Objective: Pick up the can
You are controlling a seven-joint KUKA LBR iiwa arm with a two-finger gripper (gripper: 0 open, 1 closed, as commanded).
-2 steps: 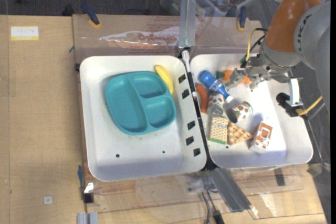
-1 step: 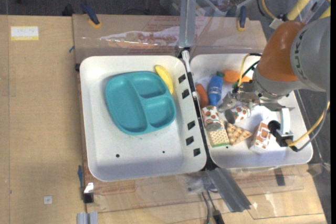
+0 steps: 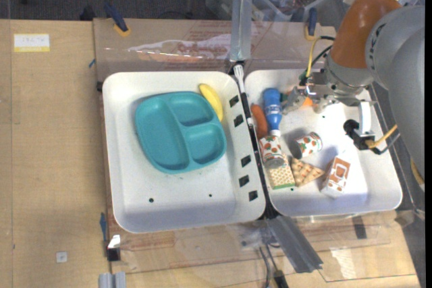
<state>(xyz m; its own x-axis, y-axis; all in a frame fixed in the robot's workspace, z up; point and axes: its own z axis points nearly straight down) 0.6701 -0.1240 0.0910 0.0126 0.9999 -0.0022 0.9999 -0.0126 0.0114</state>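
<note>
The can (image 3: 272, 148), small with a white label printed in red and green, stands in the right bin (image 3: 378, 195) close to the divider between the bins. My gripper (image 3: 305, 95) hangs over the back of that bin, up and to the right of the can and well apart from it. It is just right of a blue bottle (image 3: 272, 109). A small orange thing (image 3: 308, 103) lies right under the gripper.
Around the can lie an orange-red sausage shape (image 3: 258, 119), a round patterned object (image 3: 308, 144), a waffle-like piece (image 3: 305, 173), a greenish block (image 3: 280, 177) and a small carton (image 3: 337, 175). The left bin (image 3: 128, 209) holds a teal divided plate (image 3: 179, 131) and a banana (image 3: 212, 101).
</note>
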